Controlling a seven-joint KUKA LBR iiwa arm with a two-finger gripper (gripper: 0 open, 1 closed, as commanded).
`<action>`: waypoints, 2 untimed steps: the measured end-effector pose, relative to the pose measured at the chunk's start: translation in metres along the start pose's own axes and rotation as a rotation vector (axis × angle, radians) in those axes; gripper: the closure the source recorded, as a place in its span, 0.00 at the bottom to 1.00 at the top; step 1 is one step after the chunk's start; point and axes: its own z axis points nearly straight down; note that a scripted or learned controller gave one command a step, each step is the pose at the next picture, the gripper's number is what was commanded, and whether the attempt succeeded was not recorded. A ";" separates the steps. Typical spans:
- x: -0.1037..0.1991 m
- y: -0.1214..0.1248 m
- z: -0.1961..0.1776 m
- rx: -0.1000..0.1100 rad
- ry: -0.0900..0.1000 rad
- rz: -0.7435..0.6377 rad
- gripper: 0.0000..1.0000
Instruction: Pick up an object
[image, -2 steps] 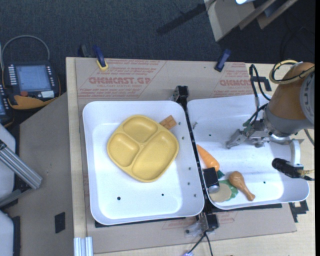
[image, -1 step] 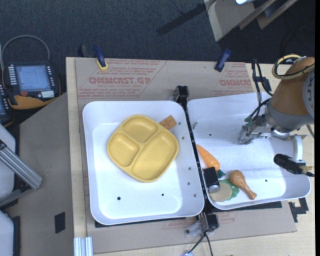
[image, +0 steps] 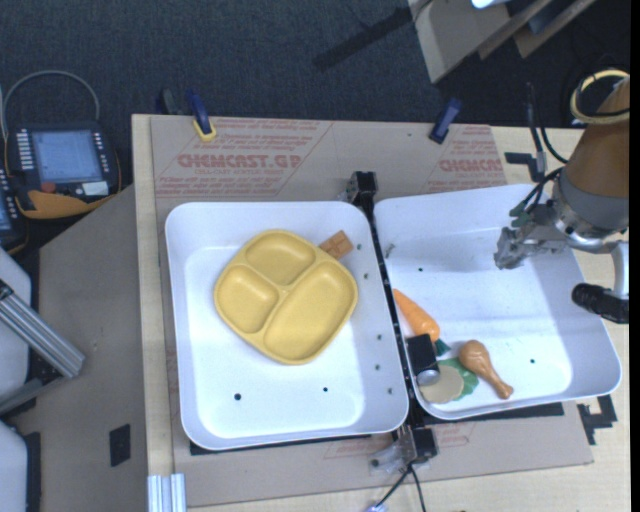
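Note:
The right bin (image: 560, 300) holds a cluster near its front left corner: an orange carrot (image: 416, 314), a black block (image: 421, 354), a pale green round piece (image: 443, 386) and a tan chicken drumstick (image: 484, 366). My gripper (image: 511, 250) hangs over the bin's back right part, well above and right of the carrot, with nothing seen between its fingers. The fingertips are small and blurred. A yellow three-compartment plate (image: 285, 296) lies in the left bin (image: 200, 380), with a small brown block (image: 336, 244) at its back right rim.
The grey arm with its orange band (image: 600, 160) comes in from the right edge. A black divider clamp (image: 362, 186) sits between the bins at the back. Cardboard (image: 260, 150) lines the bench behind both bins.

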 end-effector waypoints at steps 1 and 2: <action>0.000 0.002 -0.042 0.001 0.000 0.001 1.00; 0.054 -0.002 -0.054 0.008 0.005 -0.004 1.00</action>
